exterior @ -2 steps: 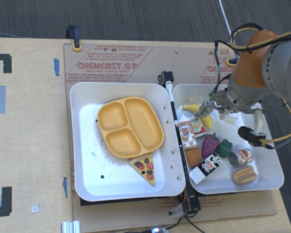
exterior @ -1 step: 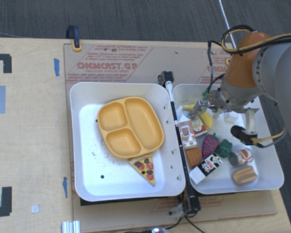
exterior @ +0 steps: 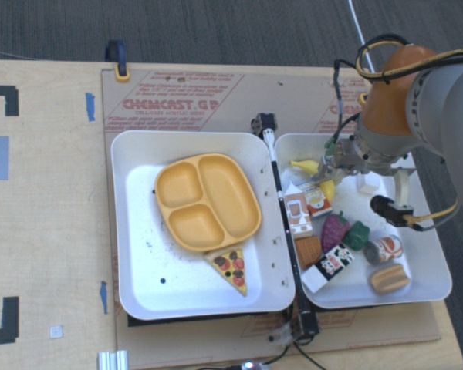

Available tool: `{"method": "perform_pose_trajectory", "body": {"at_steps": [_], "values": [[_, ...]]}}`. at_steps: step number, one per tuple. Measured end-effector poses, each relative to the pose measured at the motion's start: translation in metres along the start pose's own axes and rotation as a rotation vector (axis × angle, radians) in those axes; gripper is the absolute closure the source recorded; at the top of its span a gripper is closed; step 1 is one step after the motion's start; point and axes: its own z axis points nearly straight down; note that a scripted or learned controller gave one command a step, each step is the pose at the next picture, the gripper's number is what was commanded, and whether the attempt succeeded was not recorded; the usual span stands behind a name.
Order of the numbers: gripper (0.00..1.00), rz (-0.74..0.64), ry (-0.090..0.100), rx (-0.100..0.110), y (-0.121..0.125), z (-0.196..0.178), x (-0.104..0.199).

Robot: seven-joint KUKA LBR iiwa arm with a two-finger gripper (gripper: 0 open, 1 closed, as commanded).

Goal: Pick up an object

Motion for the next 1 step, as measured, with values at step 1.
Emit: {"method": "perform_pose_trajectory", "body": {"at_steps": [1], "values": [[1.00, 0.000, 0.003, 0.010, -0.0500, -0.0842, 0.0559]]}}
